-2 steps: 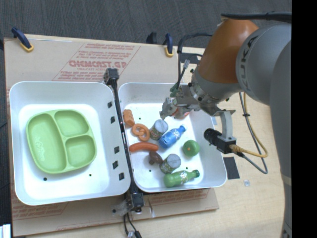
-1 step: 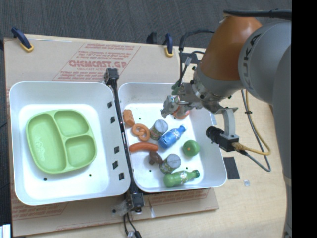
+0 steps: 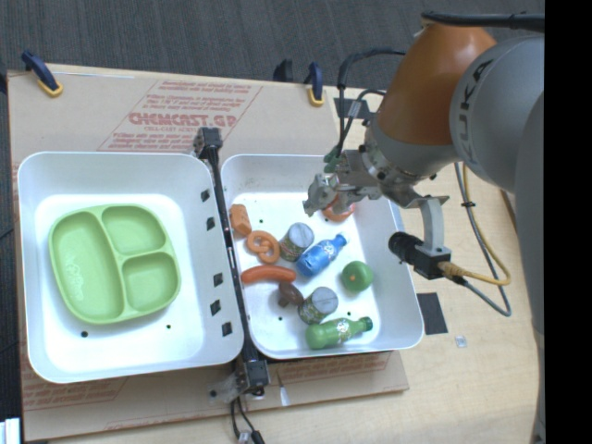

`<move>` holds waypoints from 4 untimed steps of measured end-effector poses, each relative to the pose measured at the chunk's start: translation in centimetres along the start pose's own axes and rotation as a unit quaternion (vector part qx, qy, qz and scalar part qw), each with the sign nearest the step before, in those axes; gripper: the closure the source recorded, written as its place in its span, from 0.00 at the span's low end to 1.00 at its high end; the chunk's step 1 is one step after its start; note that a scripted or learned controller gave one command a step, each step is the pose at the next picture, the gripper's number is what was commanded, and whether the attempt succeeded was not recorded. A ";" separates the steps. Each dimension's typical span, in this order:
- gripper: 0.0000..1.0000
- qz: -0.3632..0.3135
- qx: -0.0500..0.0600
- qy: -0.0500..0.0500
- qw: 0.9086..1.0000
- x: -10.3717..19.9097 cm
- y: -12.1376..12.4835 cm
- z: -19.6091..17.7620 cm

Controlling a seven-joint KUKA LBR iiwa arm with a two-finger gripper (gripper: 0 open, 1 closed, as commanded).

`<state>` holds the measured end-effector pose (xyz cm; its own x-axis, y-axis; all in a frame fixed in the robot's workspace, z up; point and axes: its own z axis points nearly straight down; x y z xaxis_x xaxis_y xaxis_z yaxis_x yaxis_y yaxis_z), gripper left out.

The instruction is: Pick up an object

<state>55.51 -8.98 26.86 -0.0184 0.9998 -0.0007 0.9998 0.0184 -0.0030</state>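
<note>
My gripper [image 3: 331,202] hangs over the back of the right bin [image 3: 400,289], reaching in from the right. A small orange-red piece [image 3: 339,214] shows between its fingertips, and the fingers look shut on it. Below and to the left in the same bin lie an orange carrot-like piece [image 3: 240,218], an orange pretzel [image 3: 263,245], a red sausage [image 3: 268,273], a blue bottle [image 3: 320,255], two small cans [image 3: 298,240] [image 3: 320,303], a green ball [image 3: 356,276], a brown lump [image 3: 289,294] and a green bottle [image 3: 338,332].
The left bin [image 3: 37,331] holds a light green divided plate [image 3: 116,262]. A black hinged divider [image 3: 220,239] runs between the bins. The arm's grey body and orange band [image 3: 435,72] overhang the right bin's far right corner. A black cable fitting [image 3: 416,252] sits by the bin's right wall.
</note>
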 end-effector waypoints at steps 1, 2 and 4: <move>1.00 -0.002 0.000 0.000 1.000 0.0 0.0 -1.0; 1.00 0.006 -0.002 0.001 1.000 8.6 -5.5 -5.5; 1.00 0.005 -0.001 0.000 1.000 16.2 -7.6 -2.5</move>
<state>47.66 7.10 29.39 -0.0090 1.0000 -0.0006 1.0000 0.0090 -0.0015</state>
